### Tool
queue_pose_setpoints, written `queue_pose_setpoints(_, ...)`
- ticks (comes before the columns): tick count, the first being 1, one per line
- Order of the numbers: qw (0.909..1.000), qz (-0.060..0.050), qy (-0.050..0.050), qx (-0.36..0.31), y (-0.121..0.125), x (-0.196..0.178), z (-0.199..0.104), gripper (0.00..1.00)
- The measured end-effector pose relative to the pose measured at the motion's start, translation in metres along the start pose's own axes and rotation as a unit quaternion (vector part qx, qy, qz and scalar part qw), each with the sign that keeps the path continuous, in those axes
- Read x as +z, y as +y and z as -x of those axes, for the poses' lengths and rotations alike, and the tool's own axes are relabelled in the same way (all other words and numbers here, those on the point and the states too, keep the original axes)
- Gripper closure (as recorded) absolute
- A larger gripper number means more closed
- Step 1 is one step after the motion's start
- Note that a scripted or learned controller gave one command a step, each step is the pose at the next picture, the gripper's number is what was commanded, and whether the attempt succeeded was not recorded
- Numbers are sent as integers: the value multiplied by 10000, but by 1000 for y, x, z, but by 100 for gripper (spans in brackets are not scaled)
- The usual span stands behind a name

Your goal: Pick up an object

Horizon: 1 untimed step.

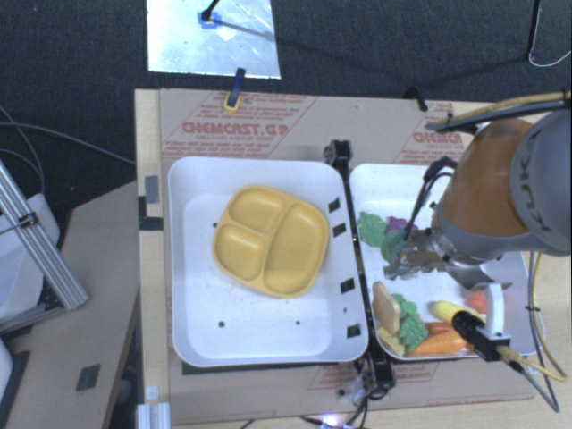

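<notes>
Toy vegetables [420,327] crowd the right bin's [384,179] near corner: carrot, yellow piece, green sprig, all likely light, hard and slick, best pinched across narrow middles. Above them the gripper [413,264] hangs low beside purple-green produce [380,231]; whether its claw is apart or together cannot be told. A yellow divided plate [271,239] occupies the left bin [192,329].

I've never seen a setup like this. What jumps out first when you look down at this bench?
The round yellow plastic plate with three compartments lies alone in the left white bin, tilted a little in the view. On the right, the big grey arm with its orange band reaches over the right white bin, its tool low above a heap of colourful toy food gathered at the near edge.
</notes>
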State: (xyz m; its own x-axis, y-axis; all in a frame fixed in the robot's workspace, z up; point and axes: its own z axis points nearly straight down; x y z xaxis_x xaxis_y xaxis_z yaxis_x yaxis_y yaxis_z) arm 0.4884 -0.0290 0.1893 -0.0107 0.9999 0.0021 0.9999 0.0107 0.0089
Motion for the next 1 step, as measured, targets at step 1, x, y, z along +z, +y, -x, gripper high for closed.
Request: queue_pose_setpoints(1,10000,20,-34,44,50,-71,53,100)
